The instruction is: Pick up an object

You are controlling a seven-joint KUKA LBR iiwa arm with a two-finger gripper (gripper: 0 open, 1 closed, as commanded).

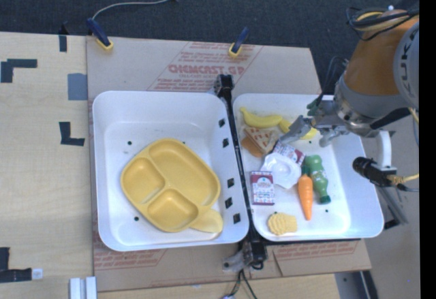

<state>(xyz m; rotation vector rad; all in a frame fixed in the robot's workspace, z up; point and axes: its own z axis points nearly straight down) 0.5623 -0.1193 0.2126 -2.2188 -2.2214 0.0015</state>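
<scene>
My gripper (pixel 312 132) hangs over the back of the right bin (pixel 364 223), its fingers (pixel 297 129) spread open. A small yellow bit shows beneath the gap; nothing is held. Just left of it lie a banana (pixel 261 118) and a pizza slice (pixel 255 139). In front of it sit a white crumpled cup (pixel 285 168), a green bottle (pixel 317 176), a carrot (pixel 306 197), a red box (pixel 262 188) and a yellow waffle (pixel 282 224).
The left bin (pixel 116 114) holds a yellow divided plate (pixel 170 184) with a yellow piece (pixel 208 221) at its near right corner. A black divider (pixel 230 148) runs between the bins. The grey and orange arm (pixel 378 66) comes in from the right.
</scene>
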